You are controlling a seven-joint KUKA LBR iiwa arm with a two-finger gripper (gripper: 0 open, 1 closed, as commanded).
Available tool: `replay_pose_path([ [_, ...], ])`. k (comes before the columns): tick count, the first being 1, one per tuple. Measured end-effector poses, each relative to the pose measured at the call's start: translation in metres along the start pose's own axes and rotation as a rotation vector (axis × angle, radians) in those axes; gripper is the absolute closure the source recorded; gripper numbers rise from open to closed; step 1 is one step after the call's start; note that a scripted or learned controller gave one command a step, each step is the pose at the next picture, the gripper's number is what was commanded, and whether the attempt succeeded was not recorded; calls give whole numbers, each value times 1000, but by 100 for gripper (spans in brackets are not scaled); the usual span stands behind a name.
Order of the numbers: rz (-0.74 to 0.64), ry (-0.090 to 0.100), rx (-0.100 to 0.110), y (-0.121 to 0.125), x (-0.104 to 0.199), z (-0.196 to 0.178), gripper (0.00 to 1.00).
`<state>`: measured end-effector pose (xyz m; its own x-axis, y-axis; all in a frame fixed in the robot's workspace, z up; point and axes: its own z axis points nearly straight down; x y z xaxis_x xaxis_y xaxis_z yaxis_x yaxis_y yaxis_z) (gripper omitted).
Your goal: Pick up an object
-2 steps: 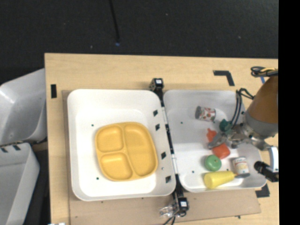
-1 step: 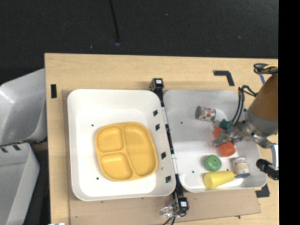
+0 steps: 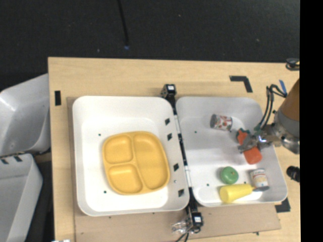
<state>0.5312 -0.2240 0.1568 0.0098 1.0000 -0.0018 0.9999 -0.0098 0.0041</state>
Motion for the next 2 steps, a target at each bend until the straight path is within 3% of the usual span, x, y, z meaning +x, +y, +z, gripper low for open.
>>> replay_pose_path([
  [1, -12, -1, -2, 2, -2, -54, 100],
  [2, -17, 2, 0, 6, 47, -67, 100],
])
